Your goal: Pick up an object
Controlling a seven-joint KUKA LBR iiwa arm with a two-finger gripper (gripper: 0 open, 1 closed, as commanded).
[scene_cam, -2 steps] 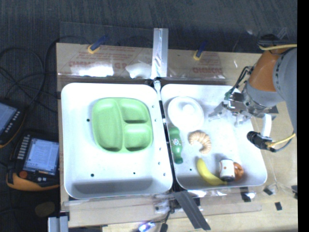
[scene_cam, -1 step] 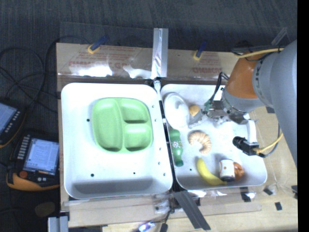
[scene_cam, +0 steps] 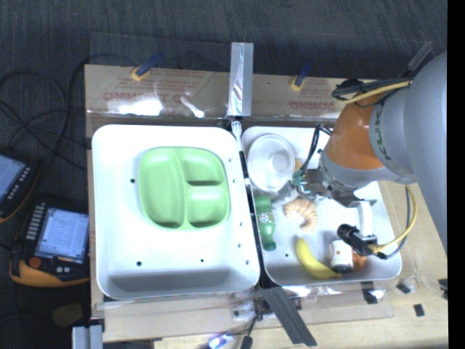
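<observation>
the claw (scene_cam: 304,184) hangs low in the right bin (scene_cam: 389,267), just above a croissant (scene_cam: 302,211), beside a white bowl (scene_cam: 270,161); i cannot tell its state. a banana (scene_cam: 312,261) lies nearer. the left bin (scene_cam: 116,267) holds a green divided plate (scene_cam: 184,186).

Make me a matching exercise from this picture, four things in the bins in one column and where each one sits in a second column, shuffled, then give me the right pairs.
Things:
1. green divided plate
2. white bowl
3. banana
4. green bottle

Places:
A. right bin, near front edge
B. right bin, back left corner
C. middle of left bin
D. right bin, along the left wall

Pairs: 1-C, 2-B, 3-A, 4-D
</observation>
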